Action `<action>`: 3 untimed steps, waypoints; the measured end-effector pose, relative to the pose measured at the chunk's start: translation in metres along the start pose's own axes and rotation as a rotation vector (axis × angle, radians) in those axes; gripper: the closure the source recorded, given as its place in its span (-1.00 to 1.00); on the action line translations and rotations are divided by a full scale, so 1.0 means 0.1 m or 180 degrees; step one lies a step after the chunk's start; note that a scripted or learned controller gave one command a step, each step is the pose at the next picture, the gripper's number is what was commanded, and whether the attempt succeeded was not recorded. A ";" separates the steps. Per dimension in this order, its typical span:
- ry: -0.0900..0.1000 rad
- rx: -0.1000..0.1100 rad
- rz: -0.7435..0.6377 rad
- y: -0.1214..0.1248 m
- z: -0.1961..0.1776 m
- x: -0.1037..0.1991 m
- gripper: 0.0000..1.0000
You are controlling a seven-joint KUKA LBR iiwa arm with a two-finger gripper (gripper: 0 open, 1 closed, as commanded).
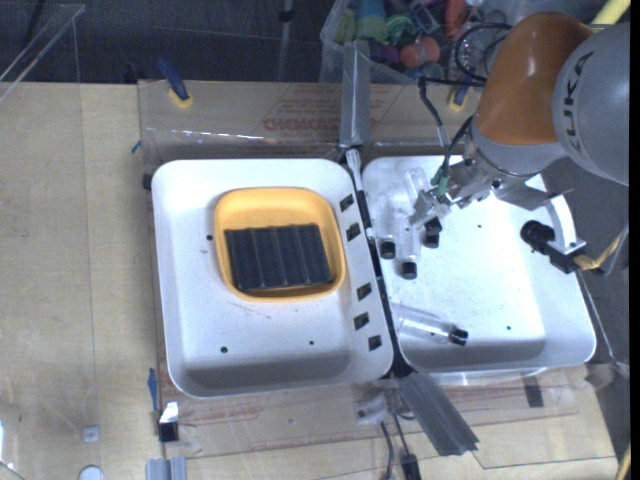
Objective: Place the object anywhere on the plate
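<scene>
A yellow plate sits in the left bin. A dark ridged rectangular object lies flat on the plate and covers most of its middle. My gripper hangs low over the back left part of the right bin, close to the divider between the bins. It is well to the right of the plate, and nothing is visibly held in it.
A clear tube with a black cap lies near the right bin's front left. Small black pieces lie by the divider just below the gripper. A tub of coloured toys stands behind the bins.
</scene>
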State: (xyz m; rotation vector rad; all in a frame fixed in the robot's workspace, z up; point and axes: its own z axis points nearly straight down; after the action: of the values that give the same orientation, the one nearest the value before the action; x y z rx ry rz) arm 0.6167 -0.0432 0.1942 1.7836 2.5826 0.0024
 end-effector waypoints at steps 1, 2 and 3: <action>0.0012 0.0015 -0.0516 0.14 0.10 0.56 1.00; 0.0011 0.0013 -0.0515 0.14 0.09 0.56 -1.00; -0.0002 -0.0003 -0.0756 0.30 0.06 -0.07 -1.00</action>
State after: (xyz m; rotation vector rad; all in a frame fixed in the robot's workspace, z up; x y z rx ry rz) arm 0.6472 -0.0390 0.1881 1.4644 2.7748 0.0023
